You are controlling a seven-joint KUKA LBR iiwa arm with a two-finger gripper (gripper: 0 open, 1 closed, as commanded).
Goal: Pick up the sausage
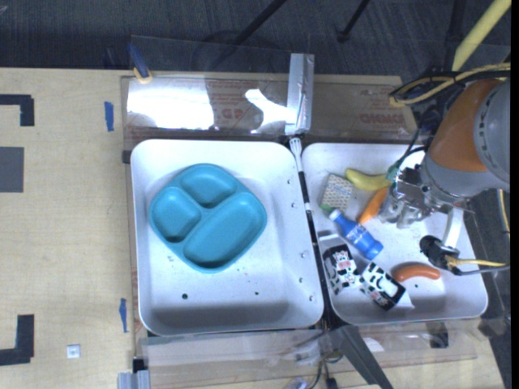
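Note:
The sausage (418,272), a short red-orange link, lies near the front right of the right bin (470,302). My gripper (403,211) hangs over the middle of that bin, farther back than the sausage and a little to its left, close to an orange carrot (370,207). Nothing shows between gripper and sausage; they are apart.
A yellow banana (366,179), a speckled square sponge (337,191), a blue bottle (355,236) and two black-and-white cow-patterned toys (339,267) (381,285) share the right bin. The left bin (154,298) holds a blue divided plate (208,215).

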